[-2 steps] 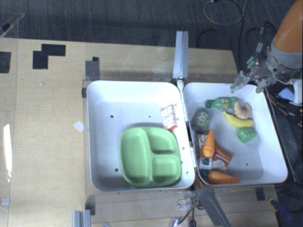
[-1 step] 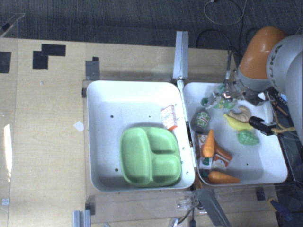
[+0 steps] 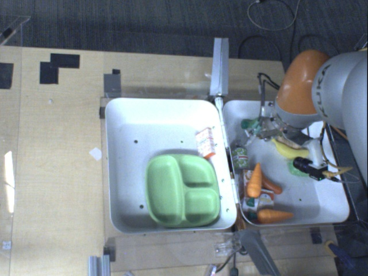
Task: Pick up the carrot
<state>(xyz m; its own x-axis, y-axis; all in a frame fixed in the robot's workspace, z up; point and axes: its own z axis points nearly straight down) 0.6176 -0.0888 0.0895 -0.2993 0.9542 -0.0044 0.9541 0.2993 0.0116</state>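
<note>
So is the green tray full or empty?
Empty. The green tray sits in the left bin, and all its compartments show bare green plastic.

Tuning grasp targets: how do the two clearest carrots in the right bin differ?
The upright carrot points up the frame near the divider; the lower carrot lies sideways along the near wall, tip to the right. The upright one leans over a small packet; the lower one lies beneath it. Both are orange and tapered.

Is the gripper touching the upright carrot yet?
Apart. The camera view shows the gripper up by the banana, with bare bin floor between it and the carrot.
</note>
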